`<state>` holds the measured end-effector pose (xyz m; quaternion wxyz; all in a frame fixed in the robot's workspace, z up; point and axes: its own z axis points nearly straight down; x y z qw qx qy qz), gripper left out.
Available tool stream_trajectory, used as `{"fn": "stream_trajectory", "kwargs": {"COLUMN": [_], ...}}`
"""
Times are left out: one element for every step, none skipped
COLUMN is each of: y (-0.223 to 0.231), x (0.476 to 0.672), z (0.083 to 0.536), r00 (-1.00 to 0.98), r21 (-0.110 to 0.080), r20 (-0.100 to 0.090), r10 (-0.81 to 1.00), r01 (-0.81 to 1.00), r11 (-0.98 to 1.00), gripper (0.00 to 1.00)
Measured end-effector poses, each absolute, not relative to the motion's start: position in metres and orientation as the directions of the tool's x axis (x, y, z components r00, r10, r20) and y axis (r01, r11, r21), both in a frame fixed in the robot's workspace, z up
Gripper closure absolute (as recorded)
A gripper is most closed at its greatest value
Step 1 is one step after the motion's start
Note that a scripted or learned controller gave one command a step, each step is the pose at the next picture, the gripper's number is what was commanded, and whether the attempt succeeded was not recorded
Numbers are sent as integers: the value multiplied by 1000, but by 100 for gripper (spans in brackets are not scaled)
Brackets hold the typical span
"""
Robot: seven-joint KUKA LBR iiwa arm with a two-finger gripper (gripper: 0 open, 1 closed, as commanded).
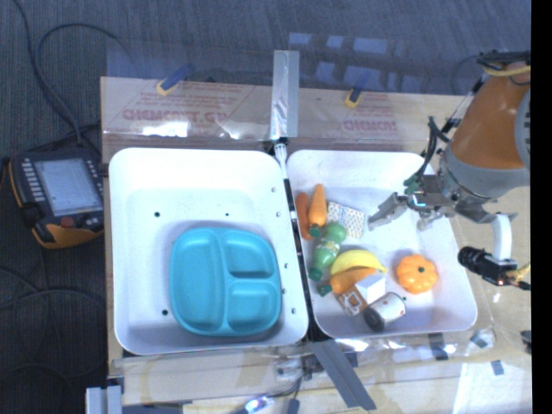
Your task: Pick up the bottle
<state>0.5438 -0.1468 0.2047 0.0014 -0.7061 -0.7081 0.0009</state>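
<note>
A small white bottle (385, 309) with a dark cap lies on its side near the front edge of the right bin (448, 313). It touches a small orange and white box (361, 292). My gripper (404, 218) hangs over the middle of the right bin, behind the bottle and a little to its right. It is open, with its two fingers (382, 214) spread apart and nothing between them. The bottle is well clear of the fingers.
The right bin also holds a carrot (316, 204), green toy vegetables (327, 247), a banana (354, 261), a small orange pumpkin (417, 273) and a patterned packet (347, 218). A blue divided plate (227, 280) lies in the left bin (138, 188).
</note>
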Motion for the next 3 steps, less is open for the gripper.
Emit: {"fn": "stream_trajectory", "kwargs": {"y": [-147, -109, -118], "x": [544, 555, 547], "z": [205, 104, 158], "r00": [-3, 249, 324], "r21": [-3, -3, -3], "r20": [1, 0, -2], "r10": [1000, 969, 946], "r01": [1000, 969, 946], "r11": [3, -249, -324], "gripper": [0, 0, 0]}}
